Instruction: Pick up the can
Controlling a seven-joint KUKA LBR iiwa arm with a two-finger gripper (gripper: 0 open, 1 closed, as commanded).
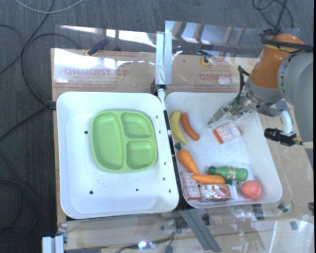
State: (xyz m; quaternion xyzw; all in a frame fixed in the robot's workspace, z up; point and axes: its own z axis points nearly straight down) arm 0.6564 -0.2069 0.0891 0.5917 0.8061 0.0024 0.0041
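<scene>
two shallow white bins are being carried side by side on the surface [110, 67]. the left bin [73, 194] is holding a green divided plate [125, 140].

the right bin [263, 157] is holding several items. a banana [176, 127] and an orange sausage-shaped piece [189, 127] are lying near the inner wall. a carrot [187, 161] is lying below them, and a second orange carrot-like piece [209, 179] is lying just above a small printed carton [217, 192]. a green bottle [229, 172] is lying on its side near the front wall, with a red ball-shaped fruit [251, 190] just beside it at the front right corner. a small red and white box [227, 133] is lying in the middle of the bin. no item here can be told with certainty to be the can.

the arm [284, 73] is reaching in from the right. the pincer [221, 116] is being held low over the rear part of the right bin, just above the red and white box, tilted toward the left. its fingers appear slightly spread, and nothing is being pinched between them.
</scene>
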